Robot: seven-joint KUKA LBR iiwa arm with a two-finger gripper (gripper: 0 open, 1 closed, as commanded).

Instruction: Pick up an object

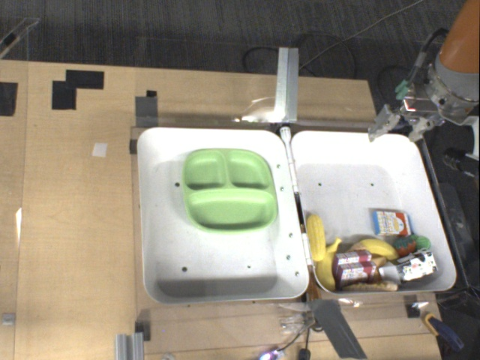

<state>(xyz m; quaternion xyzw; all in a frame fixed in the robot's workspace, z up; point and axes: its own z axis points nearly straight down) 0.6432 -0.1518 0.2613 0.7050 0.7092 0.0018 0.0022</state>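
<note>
Two shallow white bins (375, 178); one green sectioned plastic plate (227, 188) in the left. The fingers (396, 124) hang spread, holding nothing, above the right bin's far rim; two yellow bananas (319, 246) lie well below them.

Green divided plate (227, 189), white bins (161, 268), yellow bananas (318, 242), blue-and-white card (390, 221).

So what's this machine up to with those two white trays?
A robot arm is meant to pick something up. Its gripper hangs open above the far right corner of the right bin, holding nothing. The objects sit in that bin's near corner: a banana, a small box, a can. The left bin holds a green divided plate.
</note>
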